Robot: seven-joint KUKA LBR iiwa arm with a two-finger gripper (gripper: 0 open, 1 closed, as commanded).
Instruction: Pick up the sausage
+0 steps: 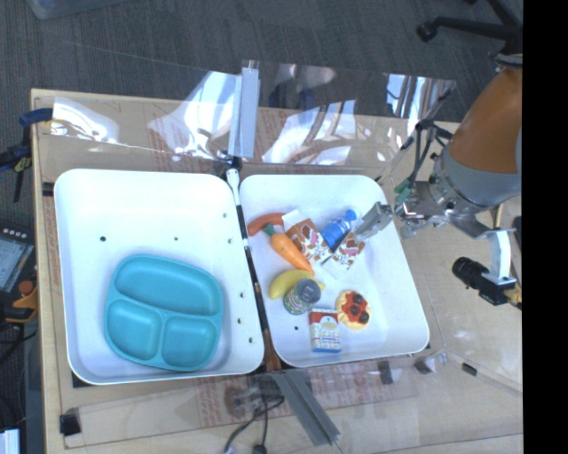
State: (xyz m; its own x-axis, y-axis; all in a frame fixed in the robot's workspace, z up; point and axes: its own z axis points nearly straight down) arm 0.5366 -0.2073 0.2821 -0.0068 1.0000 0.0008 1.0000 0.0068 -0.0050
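A light wooden surface [479, 355] carries two shallow white bins side by side, with dark grey carpet [133, 44] beyond its far edge. Crumpled clear plastic sheeting [311, 115] lies along the back of the surface, catching bright reflections, and an upright metal bar [246, 111] rises behind the seam where the bins meet. Wheeled chair legs [461, 22] show on the carpet at the top right.

The left bin [80, 204] holds a teal divided plate [166, 310] lying flat toward its near side. The right bin [399, 310] holds a cluster of toy food. The sausage [265, 223], a reddish-brown piece, lies near the bin's far left corner, close to the dividing wall, and just beside the top of an orange carrot [291, 250]. Nearer the front sit a yellow banana [286, 282] touching a small grey can [303, 297], a small carton [326, 332], and a round yellow piece with red spots [353, 309]. A blue bottle [338, 230] and patterned packets [306, 238] lie in the middle.

The arm [484, 151] reaches in from the right, and its hand [377, 219] hangs over the right bin's far right part, near the blue bottle and well apart from the sausage. Whether the hand is released or clenched I cannot tell; nothing is seen between its fingers.
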